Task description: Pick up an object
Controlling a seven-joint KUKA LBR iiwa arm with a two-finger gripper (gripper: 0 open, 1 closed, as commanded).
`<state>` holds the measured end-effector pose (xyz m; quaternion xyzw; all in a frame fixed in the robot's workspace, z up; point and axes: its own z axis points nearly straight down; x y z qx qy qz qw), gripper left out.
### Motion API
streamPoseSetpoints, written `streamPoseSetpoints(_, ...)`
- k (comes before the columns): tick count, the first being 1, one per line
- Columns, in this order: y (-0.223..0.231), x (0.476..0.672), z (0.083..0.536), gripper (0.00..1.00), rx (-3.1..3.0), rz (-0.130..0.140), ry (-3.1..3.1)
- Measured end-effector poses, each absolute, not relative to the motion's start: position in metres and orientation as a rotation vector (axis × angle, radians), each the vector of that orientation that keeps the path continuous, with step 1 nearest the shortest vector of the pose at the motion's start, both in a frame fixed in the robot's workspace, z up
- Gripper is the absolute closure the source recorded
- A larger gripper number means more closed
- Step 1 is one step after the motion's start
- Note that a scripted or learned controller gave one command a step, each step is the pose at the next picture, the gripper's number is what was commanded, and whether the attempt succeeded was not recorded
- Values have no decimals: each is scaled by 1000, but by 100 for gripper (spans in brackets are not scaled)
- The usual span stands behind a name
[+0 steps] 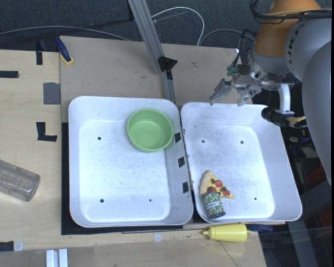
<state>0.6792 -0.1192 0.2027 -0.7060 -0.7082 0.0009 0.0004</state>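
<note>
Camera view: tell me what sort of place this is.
Probably a robot lab's grasping test bench. Two shallow white bins sit side by side, the left bin holding a green bowl, the right bin a pizza slice toy and a small can. The gripper hovers over the right bin's far rim.

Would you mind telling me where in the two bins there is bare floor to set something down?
Left bin: bare below and left of the green bowl, which sits at its upper right. Right bin: bare across the top and right; crowded at the lower left, where the pizza slice and green can lie touching.
</note>
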Motion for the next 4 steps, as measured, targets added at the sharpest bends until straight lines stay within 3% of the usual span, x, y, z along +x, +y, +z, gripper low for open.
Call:
streamPoseSetpoints(1, -119, 679, 203, 0, -2218, 3, -2224)
streamPoseSetpoints(3, -112, 667, 91, 0, -2215, 9, -2222)
streamPoseSetpoints(4, -112, 669, 105, 100, -2215, 4, -2226)
